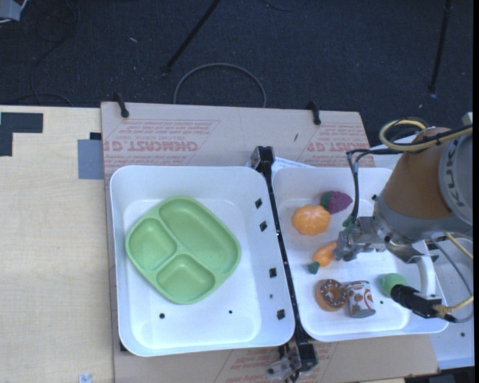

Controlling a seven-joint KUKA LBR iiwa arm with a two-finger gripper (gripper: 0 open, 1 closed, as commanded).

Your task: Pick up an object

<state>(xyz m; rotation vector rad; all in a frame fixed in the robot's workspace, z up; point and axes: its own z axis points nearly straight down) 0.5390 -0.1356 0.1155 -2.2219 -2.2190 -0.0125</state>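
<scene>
Red print runs along the cardboard sheet (223,138) under the two bins, upside down from this view. It repeats twice, left and right, but the letters are too blurred to read with any certainty.

Left bin (136,325) holds the divided plate (183,249). Right bin (367,329): ball (311,219) with plum (335,201) just behind-right, carrot (324,254) in front, donut (330,294) and can (360,298) touching at front. Tool (350,242) just right of carrot.
</scene>
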